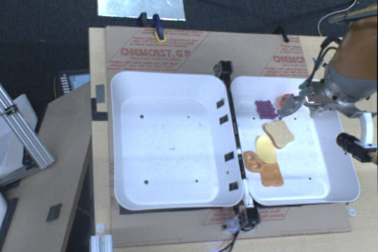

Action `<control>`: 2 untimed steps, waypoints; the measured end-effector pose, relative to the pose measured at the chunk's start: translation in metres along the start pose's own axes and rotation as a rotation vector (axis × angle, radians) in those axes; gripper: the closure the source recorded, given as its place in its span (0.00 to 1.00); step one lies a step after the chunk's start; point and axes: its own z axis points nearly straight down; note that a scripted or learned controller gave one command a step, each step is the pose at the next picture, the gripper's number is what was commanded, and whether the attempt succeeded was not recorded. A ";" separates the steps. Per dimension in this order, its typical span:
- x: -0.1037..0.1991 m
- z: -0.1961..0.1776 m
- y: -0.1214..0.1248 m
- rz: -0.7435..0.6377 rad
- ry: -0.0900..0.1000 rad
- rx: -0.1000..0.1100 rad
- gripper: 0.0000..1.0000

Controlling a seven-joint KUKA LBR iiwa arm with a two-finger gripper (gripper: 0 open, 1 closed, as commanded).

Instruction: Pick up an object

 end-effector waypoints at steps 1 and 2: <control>0.070 -0.133 -0.036 -0.006 0.005 0.000 0.00; 0.072 -0.283 -0.010 0.000 0.002 -0.004 0.00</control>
